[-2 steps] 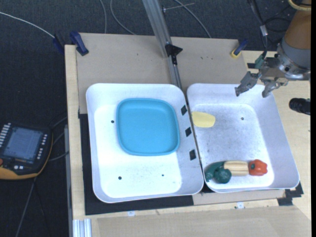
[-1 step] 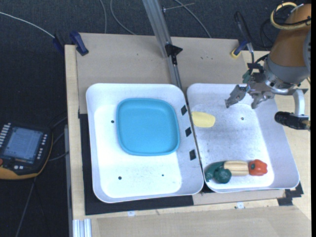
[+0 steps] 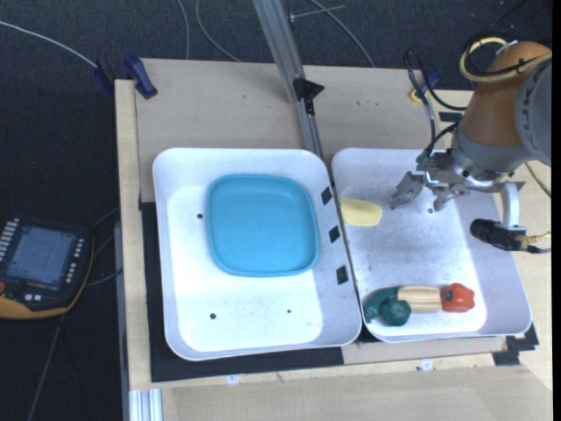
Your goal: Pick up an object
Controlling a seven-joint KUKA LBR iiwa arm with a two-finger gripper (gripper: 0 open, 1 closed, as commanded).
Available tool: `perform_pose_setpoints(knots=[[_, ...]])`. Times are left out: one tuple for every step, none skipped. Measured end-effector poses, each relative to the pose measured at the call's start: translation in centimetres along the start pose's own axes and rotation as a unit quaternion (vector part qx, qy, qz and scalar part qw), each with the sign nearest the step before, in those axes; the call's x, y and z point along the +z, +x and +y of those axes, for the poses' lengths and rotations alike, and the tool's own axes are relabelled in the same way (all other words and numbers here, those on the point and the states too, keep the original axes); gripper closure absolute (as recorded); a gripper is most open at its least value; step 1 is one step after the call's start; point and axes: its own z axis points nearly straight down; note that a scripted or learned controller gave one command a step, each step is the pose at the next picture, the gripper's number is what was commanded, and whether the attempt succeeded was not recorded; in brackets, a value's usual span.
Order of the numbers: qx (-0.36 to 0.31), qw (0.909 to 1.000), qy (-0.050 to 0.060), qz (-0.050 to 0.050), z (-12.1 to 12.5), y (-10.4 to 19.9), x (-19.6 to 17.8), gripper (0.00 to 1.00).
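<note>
The arm (image 3: 504,103) reaches in from the right and hangs over the far part of the right bin (image 3: 491,261), its orange band above the wrist near the top right corner. The gripper (image 3: 422,196) points down and to the left, its two fingers spread apart with nothing between them, above bare bin floor. A pale yellow object (image 3: 361,212) lies just to the left of the fingertips, close to the bin's left wall and apart from the gripper. Along the near edge of the same bin lie three things in a row: a dark green object (image 3: 387,308), a tan one (image 3: 419,298) touching it, and a red one (image 3: 458,297) at the right end. The left bin (image 3: 175,235) holds a blue plate (image 3: 262,224), lying flat near its middle. A handheld control pad (image 3: 39,266) rests on the floor at the far left.
</note>
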Motion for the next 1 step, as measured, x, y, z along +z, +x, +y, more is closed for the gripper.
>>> perform_pose_setpoints(knots=[[0.000, 1.0000, -0.001, 0.000, -0.04, 0.04, 4.03, 0.00]])
